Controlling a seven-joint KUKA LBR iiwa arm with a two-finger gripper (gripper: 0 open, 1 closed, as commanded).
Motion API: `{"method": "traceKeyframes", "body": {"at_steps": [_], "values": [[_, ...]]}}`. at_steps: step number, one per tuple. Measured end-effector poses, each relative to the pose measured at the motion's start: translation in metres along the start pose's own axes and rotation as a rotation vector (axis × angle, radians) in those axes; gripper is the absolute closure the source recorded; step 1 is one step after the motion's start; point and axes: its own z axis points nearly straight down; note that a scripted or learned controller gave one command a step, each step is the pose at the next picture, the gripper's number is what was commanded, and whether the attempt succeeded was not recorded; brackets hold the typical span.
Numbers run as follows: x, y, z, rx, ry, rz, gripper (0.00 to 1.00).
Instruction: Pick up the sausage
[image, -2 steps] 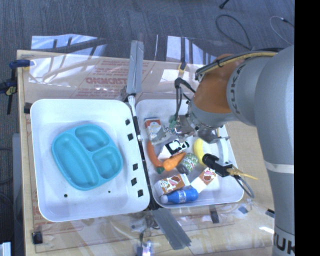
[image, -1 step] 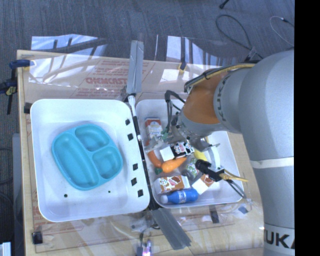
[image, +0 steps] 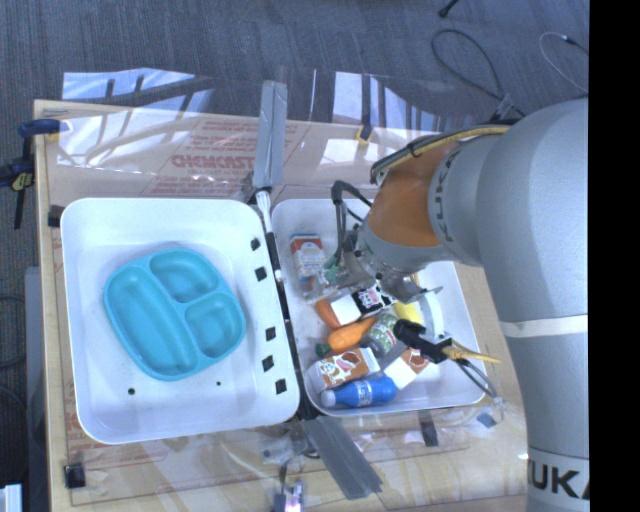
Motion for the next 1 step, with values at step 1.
{"method": "traceKeyframes", "body": {"at_steps": [1], "values": [[0.0614,0.0657,-0.0936,-0.005,-0.001,-0.156,1.00]]}}
